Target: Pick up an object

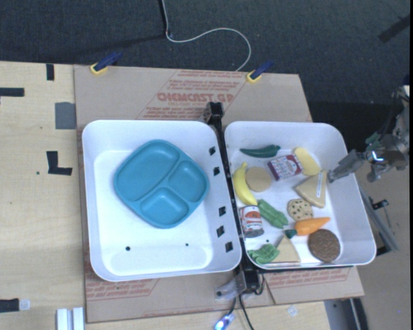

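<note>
At the frame's right edge the claw (344,167) hangs over the right bin's (351,205) rim; whether it is apart or together I cannot tell. Just left lies a cheese wedge (312,191). A blue plate (162,182) fills the left bin (100,184).

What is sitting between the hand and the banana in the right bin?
From the hand at the bin's right rim, the pale cheese wedge, the yellow lemon and the round bun lie before the banana.
</note>
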Action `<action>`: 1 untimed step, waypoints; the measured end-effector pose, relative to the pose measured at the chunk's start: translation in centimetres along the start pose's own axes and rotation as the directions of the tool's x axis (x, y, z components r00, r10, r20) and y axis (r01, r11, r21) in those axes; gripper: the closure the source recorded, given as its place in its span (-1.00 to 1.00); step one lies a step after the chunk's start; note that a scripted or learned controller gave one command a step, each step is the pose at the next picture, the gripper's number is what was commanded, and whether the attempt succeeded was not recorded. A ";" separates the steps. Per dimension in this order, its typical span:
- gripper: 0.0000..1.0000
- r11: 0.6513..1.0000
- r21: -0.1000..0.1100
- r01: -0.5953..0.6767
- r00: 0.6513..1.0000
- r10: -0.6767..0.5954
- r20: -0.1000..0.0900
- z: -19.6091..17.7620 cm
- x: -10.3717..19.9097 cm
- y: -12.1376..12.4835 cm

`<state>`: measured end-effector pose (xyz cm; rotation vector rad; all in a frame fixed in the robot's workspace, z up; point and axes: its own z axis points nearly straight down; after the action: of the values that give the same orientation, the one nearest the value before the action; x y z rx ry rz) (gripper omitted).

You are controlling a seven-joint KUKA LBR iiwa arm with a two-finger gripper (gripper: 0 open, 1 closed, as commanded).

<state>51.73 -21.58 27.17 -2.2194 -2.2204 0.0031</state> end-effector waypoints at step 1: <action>-1.00 1.000 0.001 0.003 1.000 -0.003 -0.002 -1.3 3.5 -3.5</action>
<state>48.28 -18.03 28.46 -2.2145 -2.2219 0.0014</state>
